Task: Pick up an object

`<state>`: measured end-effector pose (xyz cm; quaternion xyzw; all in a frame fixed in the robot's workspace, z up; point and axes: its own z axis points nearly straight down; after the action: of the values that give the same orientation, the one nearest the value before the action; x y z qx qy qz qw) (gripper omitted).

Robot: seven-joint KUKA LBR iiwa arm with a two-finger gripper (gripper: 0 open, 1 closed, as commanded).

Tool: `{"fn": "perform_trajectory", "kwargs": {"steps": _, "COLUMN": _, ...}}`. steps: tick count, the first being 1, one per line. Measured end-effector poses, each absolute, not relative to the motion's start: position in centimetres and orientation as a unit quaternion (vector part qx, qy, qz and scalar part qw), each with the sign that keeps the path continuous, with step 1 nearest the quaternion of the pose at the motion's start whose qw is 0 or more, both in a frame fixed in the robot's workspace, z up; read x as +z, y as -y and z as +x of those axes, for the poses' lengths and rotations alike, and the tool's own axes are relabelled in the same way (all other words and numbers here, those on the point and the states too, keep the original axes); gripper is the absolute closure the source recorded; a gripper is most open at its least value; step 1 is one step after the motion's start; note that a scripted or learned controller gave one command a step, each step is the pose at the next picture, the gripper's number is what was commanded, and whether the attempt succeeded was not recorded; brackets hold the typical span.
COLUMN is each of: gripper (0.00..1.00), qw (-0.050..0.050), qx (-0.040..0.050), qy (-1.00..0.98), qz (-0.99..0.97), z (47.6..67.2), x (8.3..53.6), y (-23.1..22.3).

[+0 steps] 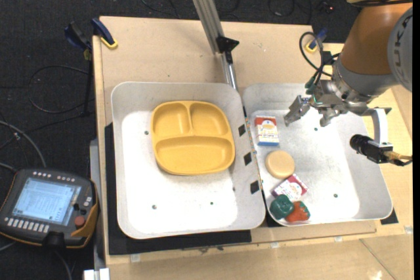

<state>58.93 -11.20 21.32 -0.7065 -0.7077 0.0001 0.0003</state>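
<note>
Objects for picking lie in the right bin (367, 206), clustered along its left side, all well apart from the gripper (314, 111), which hangs over the bin's far middle, to their right. Nearest the camera: a green and red toy piece (289, 209) in the near-left corner, touching a small pink-and-white packet (291, 188) just beyond it. Packet is tilted, long axis running diagonally from near-left to far-right. Next out: a round tan disc (280, 163), lying flat, no evident direction. Farthest of the group: a small white-and-red carton (266, 129), flat, long axis running near-to-far, roughly parallel with the bin's left wall; this one lies closest to the gripper, to its left and slightly nearer. Gripper fingers (293, 112) are spread wide with nothing between them. Left bin (131, 206) holds a yellow divided plate (192, 138), in its far half. Arm (374, 42) enters from the right. Teach pendant (46, 205) sits off the bench at near left.
</note>
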Motion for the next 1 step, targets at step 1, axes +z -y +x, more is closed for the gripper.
{"fn": "perform_trajectory", "kwargs": {"steps": 1, "gripper": 0.0, "qw": 0.0, "qx": -0.0001, "qy": 0.707, "qz": -0.707, "z": 58.93, "x": 21.33, "y": 11.2}}
